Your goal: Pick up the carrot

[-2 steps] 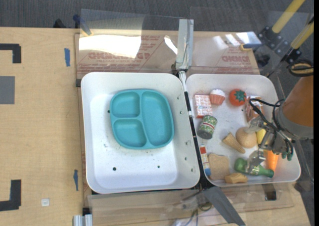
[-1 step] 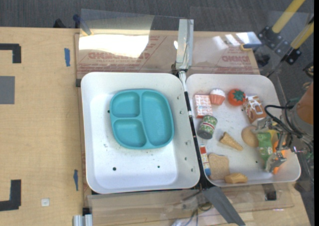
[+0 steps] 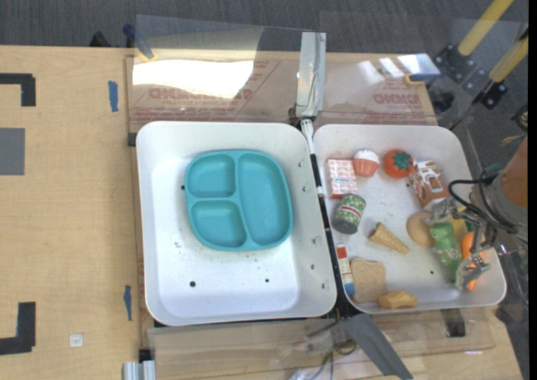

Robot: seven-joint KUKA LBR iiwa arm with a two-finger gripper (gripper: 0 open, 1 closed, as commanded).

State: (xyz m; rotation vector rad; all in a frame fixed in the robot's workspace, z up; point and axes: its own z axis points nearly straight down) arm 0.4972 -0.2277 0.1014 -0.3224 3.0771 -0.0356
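At the near wall of the right bin (image 3: pixel 491 299) lies a small tan nugget (image 3: pixel 396 299), the piece closest to the camera, with a slice of bread (image 3: pixel 367 273) just beyond it.

The carrot (image 3: pixel 467 244) lies in this bin's near right corner, a slim orange shape running roughly along the bin's right wall, pressed against a green vegetable (image 3: pixel 445 246) on its inner side. The gripper (image 3: pixel 477 262) hangs over this same corner, right above the carrot's middle, amid a tangle of dark cables. I cannot tell whether it is apart or together, nor whether it has the carrot.

The carrot looks like a light, stiff plastic toy with a smooth, tapering skin, so it could slip lengthwise out of a weak pinch. I judge the thicker middle the best place to grasp, across its narrow width. The green vegetable leaves little room on that side, so a clean pinch may be hard.

Further toward the bin's centre sit a tan lump (image 3: pixel 419 227) and a yellow wedge (image 3: pixel 388 238). Toward the bin's left wall stand a green can (image 3: pixel 349 212) and a red and white packet (image 3: pixel 341 177). Along its far wall are a pink cupcake (image 3: pixel 366 162), a tomato (image 3: pixel 398 163) and a small carton (image 3: pixel 428 184).

Left of the right bin, the other bin (image 3: pixel 168 286) holds a teal divided plate (image 3: pixel 239 200)
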